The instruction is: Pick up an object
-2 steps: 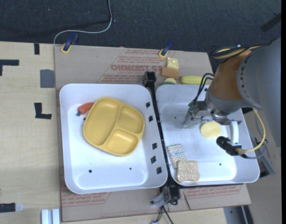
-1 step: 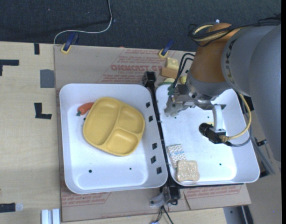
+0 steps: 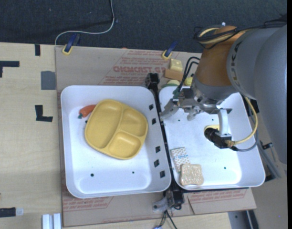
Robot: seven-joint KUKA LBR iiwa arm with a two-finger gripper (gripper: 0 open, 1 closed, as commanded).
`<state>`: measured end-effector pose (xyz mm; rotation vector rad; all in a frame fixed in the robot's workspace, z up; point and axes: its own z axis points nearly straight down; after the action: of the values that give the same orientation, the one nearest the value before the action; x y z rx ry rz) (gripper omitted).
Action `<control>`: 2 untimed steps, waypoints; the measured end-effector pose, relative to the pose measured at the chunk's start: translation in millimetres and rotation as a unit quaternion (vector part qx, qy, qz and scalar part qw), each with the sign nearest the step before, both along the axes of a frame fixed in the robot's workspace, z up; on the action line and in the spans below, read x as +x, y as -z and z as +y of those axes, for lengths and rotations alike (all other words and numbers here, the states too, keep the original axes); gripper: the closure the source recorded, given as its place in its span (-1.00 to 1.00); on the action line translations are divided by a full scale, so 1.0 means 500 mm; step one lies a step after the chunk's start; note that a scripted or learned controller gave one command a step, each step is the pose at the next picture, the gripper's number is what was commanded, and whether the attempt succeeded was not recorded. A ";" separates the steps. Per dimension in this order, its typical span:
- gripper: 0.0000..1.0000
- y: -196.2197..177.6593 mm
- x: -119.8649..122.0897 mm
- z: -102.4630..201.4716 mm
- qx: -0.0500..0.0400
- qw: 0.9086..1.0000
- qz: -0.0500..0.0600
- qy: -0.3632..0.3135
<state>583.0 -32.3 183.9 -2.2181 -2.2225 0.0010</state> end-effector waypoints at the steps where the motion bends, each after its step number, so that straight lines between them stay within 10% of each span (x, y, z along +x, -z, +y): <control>1: -1.00 0.000 0.080 -0.077 -0.001 1.000 -0.001 0.001; 2: -1.00 0.203 -0.005 -0.154 0.000 1.000 -0.001 0.003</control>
<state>580.7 -109.1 82.1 -2.2255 -2.2167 0.0000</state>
